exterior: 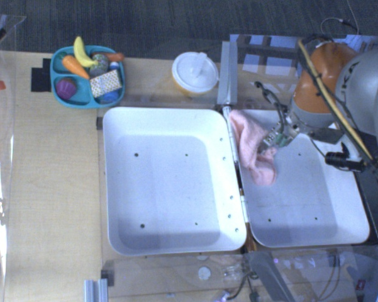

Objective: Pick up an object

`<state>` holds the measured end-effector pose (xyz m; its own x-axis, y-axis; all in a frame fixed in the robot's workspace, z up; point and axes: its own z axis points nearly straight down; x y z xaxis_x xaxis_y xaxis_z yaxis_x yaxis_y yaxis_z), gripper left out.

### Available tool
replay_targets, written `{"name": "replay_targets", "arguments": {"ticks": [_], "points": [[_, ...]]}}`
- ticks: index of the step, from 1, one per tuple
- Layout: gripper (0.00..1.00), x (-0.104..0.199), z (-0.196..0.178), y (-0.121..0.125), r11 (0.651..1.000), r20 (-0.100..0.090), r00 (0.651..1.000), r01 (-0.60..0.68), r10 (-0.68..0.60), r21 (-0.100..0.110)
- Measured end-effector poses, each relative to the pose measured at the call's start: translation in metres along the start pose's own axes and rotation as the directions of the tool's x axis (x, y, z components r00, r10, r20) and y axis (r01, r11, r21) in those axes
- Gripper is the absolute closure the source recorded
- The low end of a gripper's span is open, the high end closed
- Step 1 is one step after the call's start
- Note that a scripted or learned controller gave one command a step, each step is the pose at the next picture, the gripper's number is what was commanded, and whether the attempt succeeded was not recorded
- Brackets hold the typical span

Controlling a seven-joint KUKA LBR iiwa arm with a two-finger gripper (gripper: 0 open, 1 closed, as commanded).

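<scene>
A pale pink cloth lies crumpled in the right-hand bin, bunched up against that bin's left wall, close to its far left corner. It runs as a long rumpled strip from the far edge of the bin toward the near side, broad and folded over at the top and ending in a rounded lump at its lower end. Its left side seems to lap up onto the rim where the two bins meet, and the gripper is down at its right edge, touching the fabric about halfway along.
</scene>
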<state>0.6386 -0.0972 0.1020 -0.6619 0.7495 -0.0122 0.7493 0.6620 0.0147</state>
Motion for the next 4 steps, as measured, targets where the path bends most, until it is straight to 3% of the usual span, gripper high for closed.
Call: {"name": "replay_targets", "arguments": {"ticks": [1, 2, 3, 4], "points": [[1.00, 0.000, -0.011, 0.003, 1.000, 0.003, 1.000, 0.002, -0.002, -0.005], [1.00, 0.010, -0.085, 0.022, 0.944, -0.005, 0.944, -0.331, 0.331, 0.014], [1.00, 0.013, -0.083, 0.046, 0.954, -0.004, 0.954, -0.299, 0.299, 0.013], [0.00, 0.013, -0.083, 0.046, 0.954, -0.004, 0.954, -0.299, 0.299, 0.013]]}}
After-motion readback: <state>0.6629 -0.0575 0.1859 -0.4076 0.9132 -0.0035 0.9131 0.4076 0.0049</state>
